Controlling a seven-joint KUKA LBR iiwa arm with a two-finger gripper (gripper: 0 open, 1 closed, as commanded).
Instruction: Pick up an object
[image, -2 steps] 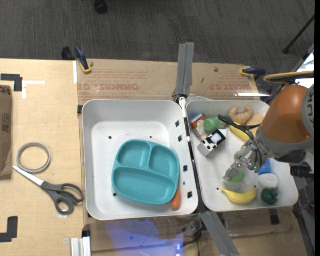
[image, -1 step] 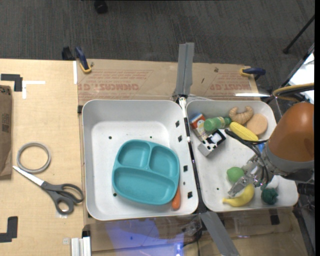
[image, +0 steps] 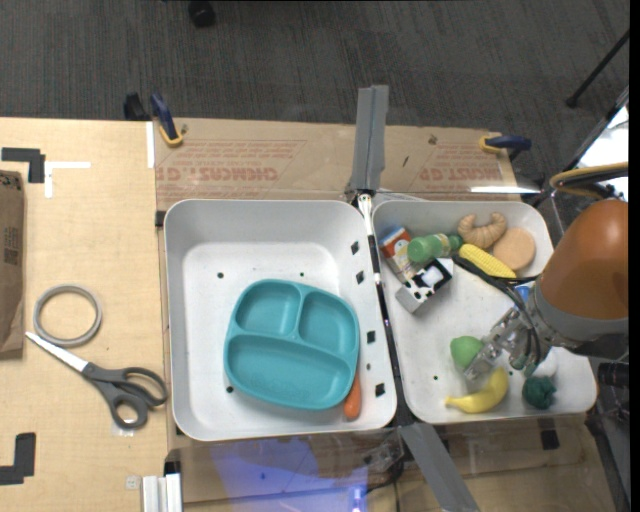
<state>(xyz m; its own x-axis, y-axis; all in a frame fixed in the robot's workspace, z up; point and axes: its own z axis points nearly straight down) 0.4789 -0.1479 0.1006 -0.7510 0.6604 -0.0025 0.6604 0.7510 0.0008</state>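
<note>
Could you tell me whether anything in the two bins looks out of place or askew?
One thing: a small orange carrot sits wedged between the teal divided plate and the left bin's right wall, half tucked under the plate's edge. The plate itself lies slightly rotated.

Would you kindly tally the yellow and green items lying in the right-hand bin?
Yellow: 2, plastic banana and corn cob
Green: 3, bottle, rounded pale green piece, small dark green piece
Total: 5
</note>
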